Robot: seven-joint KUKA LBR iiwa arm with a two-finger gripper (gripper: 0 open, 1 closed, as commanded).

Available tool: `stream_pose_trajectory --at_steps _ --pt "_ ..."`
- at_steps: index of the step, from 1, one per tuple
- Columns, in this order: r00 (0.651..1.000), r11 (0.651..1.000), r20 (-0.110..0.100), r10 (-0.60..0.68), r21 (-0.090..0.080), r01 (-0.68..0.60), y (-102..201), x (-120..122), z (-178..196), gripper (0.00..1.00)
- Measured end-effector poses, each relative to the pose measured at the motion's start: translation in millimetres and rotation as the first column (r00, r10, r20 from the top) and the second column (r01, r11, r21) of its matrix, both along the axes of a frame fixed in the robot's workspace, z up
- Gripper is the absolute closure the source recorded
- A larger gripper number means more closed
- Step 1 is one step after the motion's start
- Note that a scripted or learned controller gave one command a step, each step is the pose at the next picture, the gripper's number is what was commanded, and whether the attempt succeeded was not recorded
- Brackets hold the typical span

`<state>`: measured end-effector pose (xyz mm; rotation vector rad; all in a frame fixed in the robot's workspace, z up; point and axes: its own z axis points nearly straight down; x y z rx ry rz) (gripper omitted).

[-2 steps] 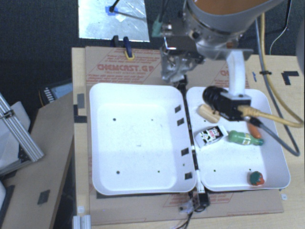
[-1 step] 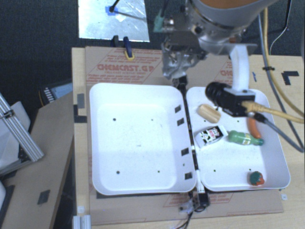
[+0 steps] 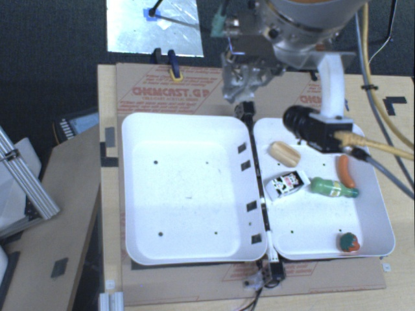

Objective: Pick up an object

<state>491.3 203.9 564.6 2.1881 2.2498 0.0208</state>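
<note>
Objects for the pick number five by my count, and all lie in the right bin (image 3: 384, 233). A tan bread roll (image 3: 285, 153) lies in the far-left part of that bin, close to the wall shared with the left bin (image 3: 188, 190). Just near of the roll, a small black-and-white carton (image 3: 286, 184) lies tilted on the bin floor. To the right of the carton, a green bottle (image 3: 332, 188) lies on its side, with its far end close to an orange sausage (image 3: 347, 172); I cannot tell whether those two touch. A small orange and green ball (image 3: 349, 241) sits alone in the near-right corner, well apart from the rest. I see the gripper (image 3: 241, 97) over the far edge of the bench, above the seam where the two bins meet, and it is apart from every object listed. I cannot tell from this view whether the gripper is released or clenched, and I see nothing grasped in it. The floor of the left bin shows a few dark dots. Both bins rest on a cardboard sheet (image 3: 172, 91) with red printing, and a blue and yellow clamp (image 3: 174, 67) grips its far edge.
</note>
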Motion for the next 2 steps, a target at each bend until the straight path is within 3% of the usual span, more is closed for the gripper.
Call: stream_pose_trajectory --at_steps 2 --pt "1.0 1.0 0.003 0.008 0.002 -0.008 0.1 0.4 22.0 1.0"
